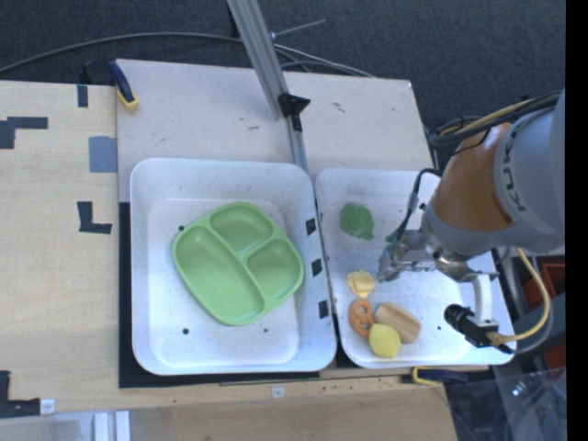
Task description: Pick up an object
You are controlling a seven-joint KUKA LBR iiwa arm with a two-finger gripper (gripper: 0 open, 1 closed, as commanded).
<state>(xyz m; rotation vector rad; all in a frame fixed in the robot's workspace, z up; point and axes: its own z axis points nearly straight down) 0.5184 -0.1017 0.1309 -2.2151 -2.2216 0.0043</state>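
The right bin [418, 186] holds a green leafy toy [356, 220] near its far left. At its near left lie a small yellow piece [361, 284], an orange ring-shaped piece [359, 315], a tan bread-like block [398, 321] and a yellow lemon-like ball [384, 341]. My gripper [390, 268] hangs low over the right bin, just right of the yellow piece and above the tan block. I see nothing held in it. The grey and orange arm [482, 200] covers the bin's right side.
A green divided plate [239, 262] lies in the left bin [147, 246]. A slanted metal pole [266, 53] comes down to the bins' shared far edge. Black clips [312, 266] sit on the divider between the bins. A cable and a black fitting [469, 324] hang near the right bin's front right.
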